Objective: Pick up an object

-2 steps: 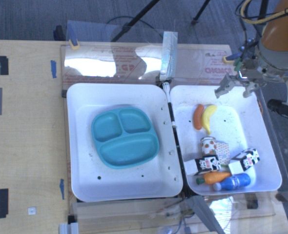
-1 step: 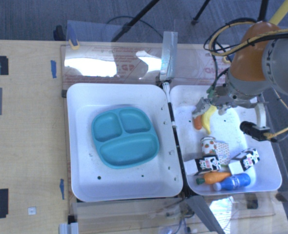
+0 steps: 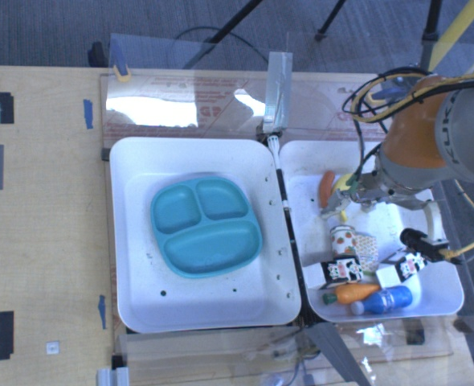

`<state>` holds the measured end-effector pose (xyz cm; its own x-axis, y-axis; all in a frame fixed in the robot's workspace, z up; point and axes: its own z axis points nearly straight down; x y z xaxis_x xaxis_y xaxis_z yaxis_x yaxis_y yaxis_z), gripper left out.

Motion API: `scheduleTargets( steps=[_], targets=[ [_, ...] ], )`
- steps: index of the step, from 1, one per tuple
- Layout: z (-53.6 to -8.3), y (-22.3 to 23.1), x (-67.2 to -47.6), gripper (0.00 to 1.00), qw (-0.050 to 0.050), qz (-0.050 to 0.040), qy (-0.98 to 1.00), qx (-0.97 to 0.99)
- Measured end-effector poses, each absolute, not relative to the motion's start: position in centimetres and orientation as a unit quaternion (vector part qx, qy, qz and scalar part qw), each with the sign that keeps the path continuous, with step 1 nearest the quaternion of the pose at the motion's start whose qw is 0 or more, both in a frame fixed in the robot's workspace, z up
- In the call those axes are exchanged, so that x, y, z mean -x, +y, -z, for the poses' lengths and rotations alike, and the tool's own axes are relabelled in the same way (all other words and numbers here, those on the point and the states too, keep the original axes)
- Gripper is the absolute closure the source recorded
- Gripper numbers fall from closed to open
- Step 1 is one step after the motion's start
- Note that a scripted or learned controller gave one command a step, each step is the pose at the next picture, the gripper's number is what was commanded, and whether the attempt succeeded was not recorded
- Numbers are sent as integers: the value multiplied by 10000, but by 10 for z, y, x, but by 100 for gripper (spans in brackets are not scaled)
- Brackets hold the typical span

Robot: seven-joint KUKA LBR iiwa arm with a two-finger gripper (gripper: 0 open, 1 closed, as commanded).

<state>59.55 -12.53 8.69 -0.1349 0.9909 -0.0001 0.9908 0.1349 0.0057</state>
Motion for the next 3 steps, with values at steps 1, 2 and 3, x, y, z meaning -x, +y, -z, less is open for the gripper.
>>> scheduleTargets(
  steps=[1,2,3],
  targets=[
    [-97,-127,-597,100,40,-29,7522,-6589],
    [-97,-127,-597,0,40,-29,7522,-6589],
    [-86,-130,-643,0,14,-7,7272,-6864]
  ],
)
